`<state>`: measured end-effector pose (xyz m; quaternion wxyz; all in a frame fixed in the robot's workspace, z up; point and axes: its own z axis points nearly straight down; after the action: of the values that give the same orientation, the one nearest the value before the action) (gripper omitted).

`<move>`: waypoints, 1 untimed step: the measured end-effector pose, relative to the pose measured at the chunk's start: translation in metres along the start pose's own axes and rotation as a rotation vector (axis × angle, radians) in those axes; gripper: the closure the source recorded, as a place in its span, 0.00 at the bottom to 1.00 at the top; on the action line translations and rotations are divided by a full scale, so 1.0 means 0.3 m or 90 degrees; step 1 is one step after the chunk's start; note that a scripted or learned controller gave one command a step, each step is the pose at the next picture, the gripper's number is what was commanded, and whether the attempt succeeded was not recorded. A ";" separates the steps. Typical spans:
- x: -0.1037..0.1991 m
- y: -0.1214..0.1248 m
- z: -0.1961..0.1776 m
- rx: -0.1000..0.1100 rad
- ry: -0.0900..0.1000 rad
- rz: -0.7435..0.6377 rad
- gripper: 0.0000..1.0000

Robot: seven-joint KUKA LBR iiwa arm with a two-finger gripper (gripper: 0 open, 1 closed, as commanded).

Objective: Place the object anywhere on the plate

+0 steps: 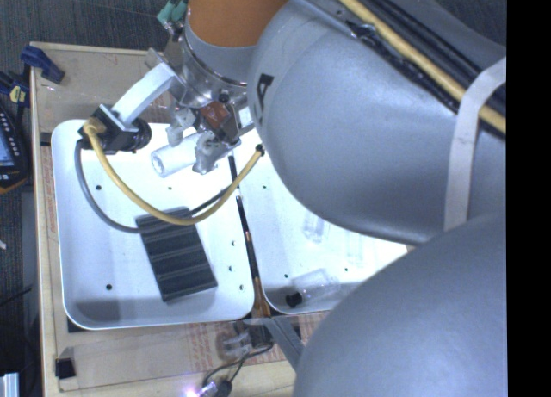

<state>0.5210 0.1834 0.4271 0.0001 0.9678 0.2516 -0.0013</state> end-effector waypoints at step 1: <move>-0.168 -0.014 0.539 0.003 -0.004 -0.161 1.00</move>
<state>0.4745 0.1624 0.2655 -0.0014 0.9283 0.3719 -0.0047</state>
